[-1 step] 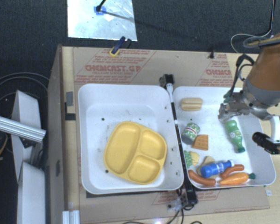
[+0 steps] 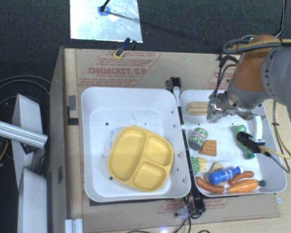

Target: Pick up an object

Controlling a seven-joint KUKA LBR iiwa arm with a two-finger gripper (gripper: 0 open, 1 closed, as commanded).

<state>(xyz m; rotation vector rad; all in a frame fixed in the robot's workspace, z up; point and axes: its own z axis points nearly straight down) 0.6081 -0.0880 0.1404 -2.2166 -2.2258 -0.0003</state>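
**A:** Start at the left. What's there?

**B:** The left bin, shallow white plastic, holds a yellow plate. The plate is smooth, with rounded corners, and is moulded into three compartments. The small things are all in the right bin.

**A:** And the one closest to the tool?

**B:** A tan roll, matte and cylindrical, at the far left of that bin, beside the wall between the bins. Its long axis runs left to right. The gripper is at the roll's right end, so the roll lies straight to its left, touching it or nearly so.

**A:** Are the jaws apart or together?

**B:** I can't tell, because the wrist covers them from above. Nothing shows clamped between them.

**A:** What else is nearby?

**B:** Nearer to us there's a green-and-white can, with a ridged orange waffle wedge just beside it. Along the near wall are a glossy blue bottle and a carrot. The grey arm comes in from the right.

**A:** So what does the pick depend on?

**B:** I'd say on shifting left over the roll's middle and closing across its width, not along its length.
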